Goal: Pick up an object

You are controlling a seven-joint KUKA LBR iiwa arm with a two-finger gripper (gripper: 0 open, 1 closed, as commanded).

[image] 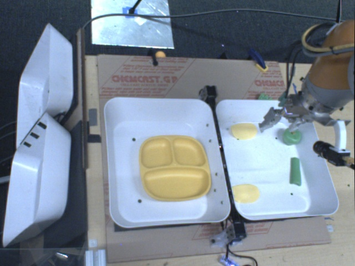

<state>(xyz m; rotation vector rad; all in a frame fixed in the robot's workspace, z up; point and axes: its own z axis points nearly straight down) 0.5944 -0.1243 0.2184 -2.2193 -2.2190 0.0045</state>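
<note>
Gripper (282,117) fingers spread, holding nothing, near right bin's (321,204) far edge, between yellow disc (243,131) and green round piece (292,136)

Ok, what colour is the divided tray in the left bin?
Pale yellow tray, seen clearly in the camera view.

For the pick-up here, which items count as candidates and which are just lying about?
Candidates, right bin:
- upper yellow disc
- lower yellow disc
- green round piece
- green stick
- pincer above them

Lying about:
- yellow divided tray, left bin
- metal sheet
</note>
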